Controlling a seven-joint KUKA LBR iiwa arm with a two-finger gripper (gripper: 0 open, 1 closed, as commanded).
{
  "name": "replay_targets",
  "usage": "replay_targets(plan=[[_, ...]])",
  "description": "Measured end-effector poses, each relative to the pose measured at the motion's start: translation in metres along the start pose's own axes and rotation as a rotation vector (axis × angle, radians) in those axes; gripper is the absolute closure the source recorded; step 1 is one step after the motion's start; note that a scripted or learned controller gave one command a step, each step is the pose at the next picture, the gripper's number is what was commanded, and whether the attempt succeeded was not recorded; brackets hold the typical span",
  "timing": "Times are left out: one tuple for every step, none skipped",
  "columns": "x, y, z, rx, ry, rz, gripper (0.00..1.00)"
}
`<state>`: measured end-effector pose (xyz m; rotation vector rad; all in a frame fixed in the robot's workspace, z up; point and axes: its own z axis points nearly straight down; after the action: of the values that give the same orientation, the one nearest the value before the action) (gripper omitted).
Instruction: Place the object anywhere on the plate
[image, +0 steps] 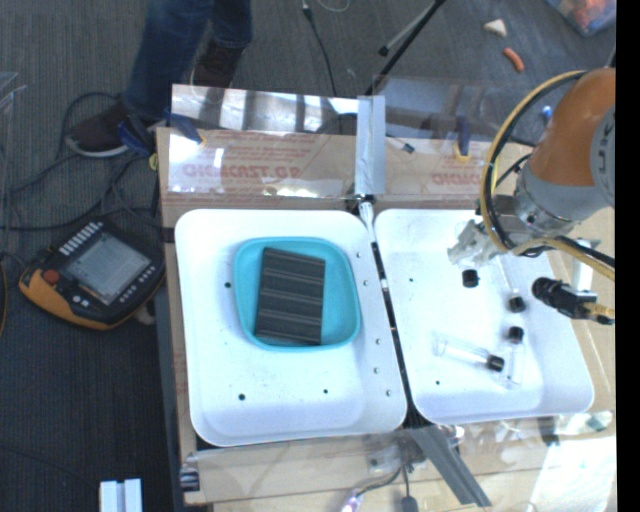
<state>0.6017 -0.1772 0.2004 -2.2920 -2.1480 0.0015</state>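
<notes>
A dark grey ribbed rectangular object (291, 295) lies flat on the blue plate (343, 300), which sits in the left white bin (290, 405). My gripper (487, 358) hangs over the right bin (560, 380), well to the right of the plate and apart from the object. Its clear fingers (462, 351) with black joints stand spread open, and nothing is between them. The grey arm with its orange band (585, 100) comes in from the upper right.
A ridge (385, 300) where the two bin walls meet separates the bins. A foil-taped cardboard wall (270, 165) runs along the back. A black cable fitting (560, 295) juts out at the right bin's right side. A teach pendant (95, 275) lies on the floor to the left.
</notes>
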Motion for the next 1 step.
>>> replay_targets(plan=[[0.0,0.0001,-0.0001,0.0,0.0,0.0,0.0]])
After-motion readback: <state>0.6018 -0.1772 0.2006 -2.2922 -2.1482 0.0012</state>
